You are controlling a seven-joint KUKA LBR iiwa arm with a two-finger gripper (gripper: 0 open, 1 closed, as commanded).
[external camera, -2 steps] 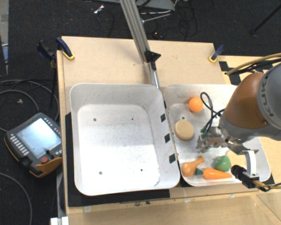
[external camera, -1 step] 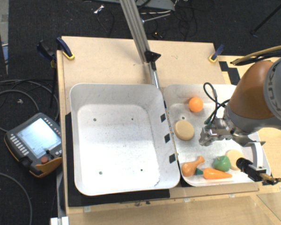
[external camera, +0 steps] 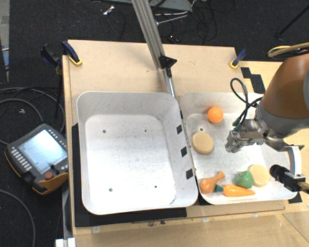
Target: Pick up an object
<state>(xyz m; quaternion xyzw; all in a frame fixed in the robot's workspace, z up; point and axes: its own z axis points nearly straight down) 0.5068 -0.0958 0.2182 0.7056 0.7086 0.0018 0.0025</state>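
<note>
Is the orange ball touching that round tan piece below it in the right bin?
Apart. The camera view shows the orange ball and the round tan piece separated by a clear strip of white floor of the right bin.

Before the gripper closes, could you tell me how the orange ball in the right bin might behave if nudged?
The orange ball looks round and smooth, so it would probably roll away. It lies apart from the other items on the right bin floor, so likely nothing would stop it before the wall.
</note>
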